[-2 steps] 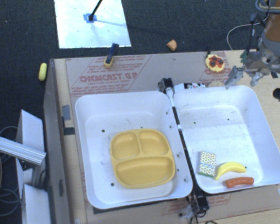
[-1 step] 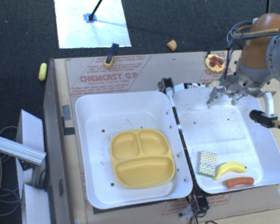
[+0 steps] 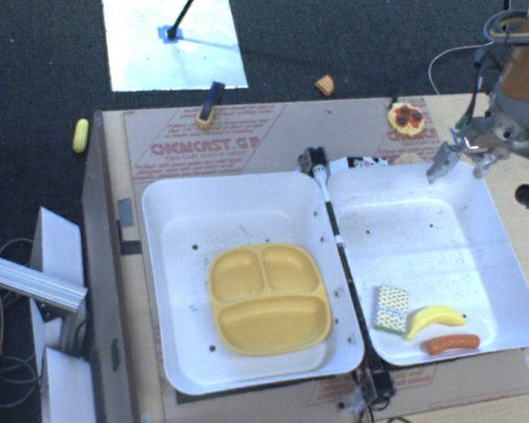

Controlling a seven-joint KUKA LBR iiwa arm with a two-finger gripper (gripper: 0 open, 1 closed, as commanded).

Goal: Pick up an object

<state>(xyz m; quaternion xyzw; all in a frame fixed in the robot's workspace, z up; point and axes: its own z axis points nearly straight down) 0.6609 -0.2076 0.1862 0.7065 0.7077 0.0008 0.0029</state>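
While the arm [image 3: 518,64] hangs at the far right edge w/ its orange band up top, the hand [image 3: 460,161] sits over the back rim of the right bin [image 3: 486,223], near that bin's far right corner. Two fingers show, spread apart w/ a clear gap and nothing between them: one fingertip [image 3: 437,169] to the left, the other nearer the wrist.

Right bin holds 3 things, all bunched at its front edge, well apart from the hand: a small patterned packet [image 3: 392,307], tilted; a yellow banana [image 3: 434,319] just beside it to the right; and a red-orange sausage [image 3: 453,343] just in front of the banana, lying across.

Left bin [image 3: 178,223] holds a yellow divided plate [image 3: 269,298] w/ 3 compartments, set toward the front right of that bin, close to the divider btwn bins.

On the table [image 3: 239,134] behind the bins: a small round yellow item w/ red spots [image 3: 406,117] near the right bin's back edge, and a yellow-and-dark clip-like item [image 3: 209,105] at the back edge. On the dark floor beyond: a small orange bit [image 3: 325,85] and a yellow oblong piece [image 3: 80,135] off the table's left corner.
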